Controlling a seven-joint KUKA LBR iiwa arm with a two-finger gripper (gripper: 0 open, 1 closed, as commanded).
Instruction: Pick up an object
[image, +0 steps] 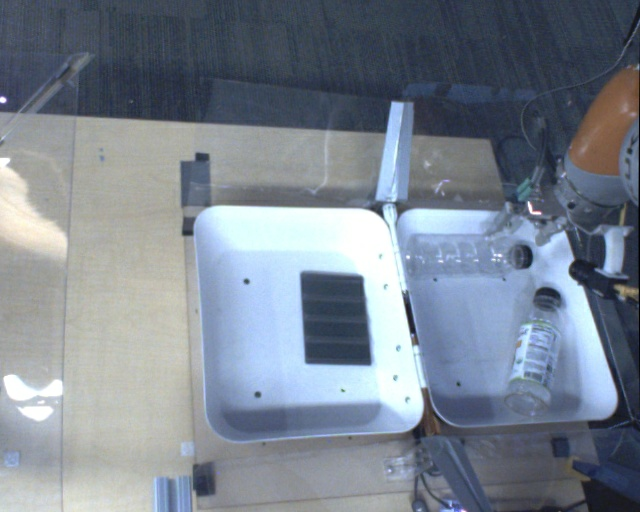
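A black ribbed rectangular pad (336, 317) lies flat in the middle of the left bin (230, 300). In the right bin (470, 390), a clear plastic bottle (455, 255) lies on its side along the far wall, its dark cap pointing right. A second bottle (532, 358), with a pale label and a black cap, lies near the right wall with its cap toward the back. My gripper (528, 212) hangs over the far right corner of the right bin, just above the clear bottle's cap end. I see nothing held in it.
The arm's orange band (605, 120) and grey wrist sit above the right bin's far right corner, with cables around them. A metal post (396, 150) stands behind the seam between the bins. Bare wooden bench (100, 300) spreads to the left.
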